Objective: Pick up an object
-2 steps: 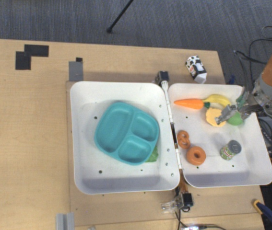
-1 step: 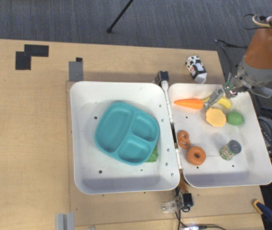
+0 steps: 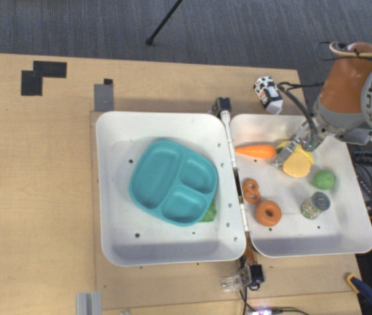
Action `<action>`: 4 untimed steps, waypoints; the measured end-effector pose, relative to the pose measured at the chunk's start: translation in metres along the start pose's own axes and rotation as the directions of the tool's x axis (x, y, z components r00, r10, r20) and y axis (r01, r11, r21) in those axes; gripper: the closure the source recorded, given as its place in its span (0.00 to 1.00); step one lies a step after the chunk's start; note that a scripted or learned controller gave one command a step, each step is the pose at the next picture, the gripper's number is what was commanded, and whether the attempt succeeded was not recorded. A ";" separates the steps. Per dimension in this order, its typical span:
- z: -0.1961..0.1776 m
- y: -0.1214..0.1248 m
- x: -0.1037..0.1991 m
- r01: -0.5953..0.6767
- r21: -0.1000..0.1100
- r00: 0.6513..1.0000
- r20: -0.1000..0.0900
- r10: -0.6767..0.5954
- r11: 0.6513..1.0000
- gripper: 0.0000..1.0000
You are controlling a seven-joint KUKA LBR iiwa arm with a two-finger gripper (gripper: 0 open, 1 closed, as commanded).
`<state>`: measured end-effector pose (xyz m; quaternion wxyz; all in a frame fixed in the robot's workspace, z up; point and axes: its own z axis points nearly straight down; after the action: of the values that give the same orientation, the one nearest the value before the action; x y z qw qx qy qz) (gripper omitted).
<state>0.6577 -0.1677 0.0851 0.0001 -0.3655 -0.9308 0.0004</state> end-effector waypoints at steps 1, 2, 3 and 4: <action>-0.001 0.000 0.035 -0.314 -0.005 0.949 0.002 0.314 0.949 0.00; -0.003 -0.041 0.103 -0.158 -0.008 0.987 0.008 0.159 0.987 0.00; -0.100 0.045 0.136 -0.470 -0.005 0.883 0.000 0.470 0.883 0.00; -0.100 0.045 0.136 -0.471 -0.004 0.882 0.000 0.471 0.882 0.00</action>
<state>0.5889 -0.0425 0.1850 -0.0013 -0.5804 -0.8144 -0.0011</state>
